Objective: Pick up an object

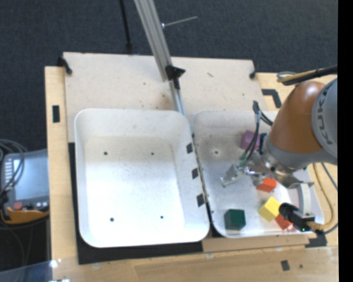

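Note:
The right bin (215,131) holds several small things. A green block (235,218) lies near its front wall. To the right of it sit a yellow block (270,208) and a red piece (283,221). An orange piece (266,185) lies just under the wrist, and a purple thing (247,138) sits further back, partly hidden by cables. My gripper (228,177) hangs low over the bare middle of the right bin, left of the orange piece, open with nothing between its fingers.
The left bin (88,128) sits beside the right one, and their shared walls (197,169) run just left of the gripper. A slanted aluminium rail (156,34) rises behind the bins. The arm covers the right bin's far right side.

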